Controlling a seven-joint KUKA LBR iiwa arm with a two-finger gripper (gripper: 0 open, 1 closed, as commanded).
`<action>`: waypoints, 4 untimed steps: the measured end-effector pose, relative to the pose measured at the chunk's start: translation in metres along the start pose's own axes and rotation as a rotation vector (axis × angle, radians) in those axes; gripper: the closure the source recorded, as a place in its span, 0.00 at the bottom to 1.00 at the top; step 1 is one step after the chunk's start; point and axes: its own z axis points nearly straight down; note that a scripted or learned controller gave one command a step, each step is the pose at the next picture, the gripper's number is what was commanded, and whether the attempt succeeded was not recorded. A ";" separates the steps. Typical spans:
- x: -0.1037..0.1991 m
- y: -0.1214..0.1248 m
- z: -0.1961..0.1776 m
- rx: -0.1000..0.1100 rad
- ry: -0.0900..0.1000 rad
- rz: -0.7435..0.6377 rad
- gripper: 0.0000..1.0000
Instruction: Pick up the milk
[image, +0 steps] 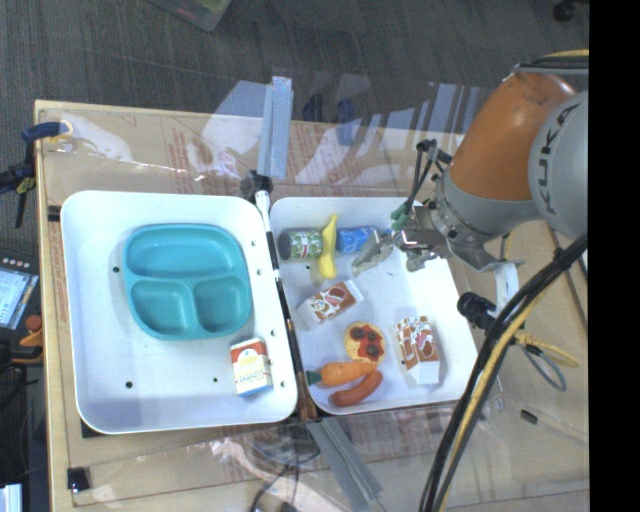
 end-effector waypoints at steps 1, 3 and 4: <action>-0.047 -0.050 0.096 0.000 0.000 -0.127 0.00; -0.038 0.063 0.170 -0.004 -0.001 -0.252 0.00; -0.007 0.110 0.170 0.010 -0.007 -0.309 0.00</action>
